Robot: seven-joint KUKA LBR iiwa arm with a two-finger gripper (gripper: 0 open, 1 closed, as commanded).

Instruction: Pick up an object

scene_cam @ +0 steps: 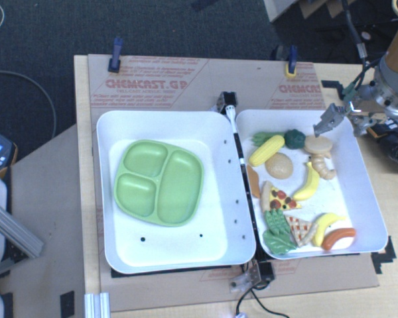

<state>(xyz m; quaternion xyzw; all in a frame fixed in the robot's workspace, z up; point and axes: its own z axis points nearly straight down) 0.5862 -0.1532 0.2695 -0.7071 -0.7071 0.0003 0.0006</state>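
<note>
While the arm runs off frame at right, we see its gripper (330, 120) above the right bin (365, 177), its state unclear, nothing visibly held.

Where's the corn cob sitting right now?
The corn cob lies in the right bin, near its upper left corner, slanted, just left of the broccoli and above the potato.
</note>
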